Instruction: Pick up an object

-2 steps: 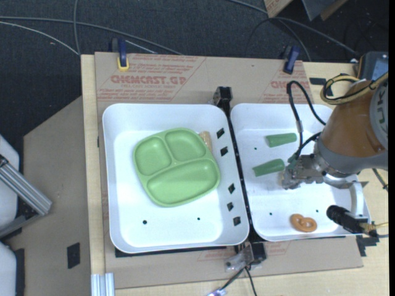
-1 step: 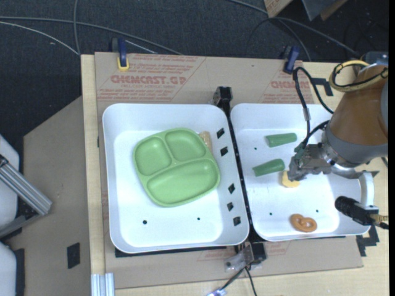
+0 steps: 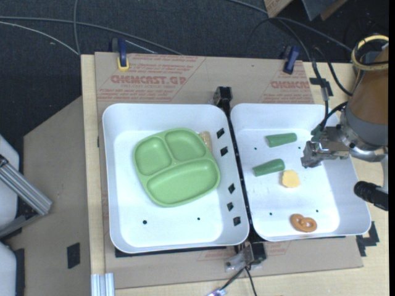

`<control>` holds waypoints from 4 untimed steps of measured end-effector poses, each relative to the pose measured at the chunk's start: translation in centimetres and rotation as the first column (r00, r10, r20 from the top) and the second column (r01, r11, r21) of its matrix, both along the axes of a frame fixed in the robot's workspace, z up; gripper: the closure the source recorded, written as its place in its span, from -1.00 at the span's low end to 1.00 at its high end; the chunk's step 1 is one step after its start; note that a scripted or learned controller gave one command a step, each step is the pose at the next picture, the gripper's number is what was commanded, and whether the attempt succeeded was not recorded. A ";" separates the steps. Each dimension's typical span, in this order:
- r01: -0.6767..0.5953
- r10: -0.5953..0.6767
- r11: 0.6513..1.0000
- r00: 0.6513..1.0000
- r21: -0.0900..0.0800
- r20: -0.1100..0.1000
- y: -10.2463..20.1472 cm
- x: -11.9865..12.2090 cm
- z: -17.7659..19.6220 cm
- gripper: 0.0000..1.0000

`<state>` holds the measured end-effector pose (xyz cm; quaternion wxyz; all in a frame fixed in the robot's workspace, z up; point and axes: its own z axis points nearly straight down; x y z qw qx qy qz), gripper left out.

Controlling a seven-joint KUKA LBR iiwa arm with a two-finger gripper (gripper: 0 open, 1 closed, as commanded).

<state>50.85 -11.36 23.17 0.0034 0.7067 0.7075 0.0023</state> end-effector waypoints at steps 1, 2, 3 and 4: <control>0.000 0.000 1.000 1.000 0.001 -0.003 0.0 0.1 2.7 1.00; -0.004 0.004 1.000 1.000 0.005 -0.011 4.9 0.8 1.3 1.00; -0.006 0.006 1.000 1.000 0.004 -0.006 10.3 2.8 1.7 1.00; -0.005 0.005 1.000 1.000 0.004 -0.007 15.2 3.4 2.0 1.00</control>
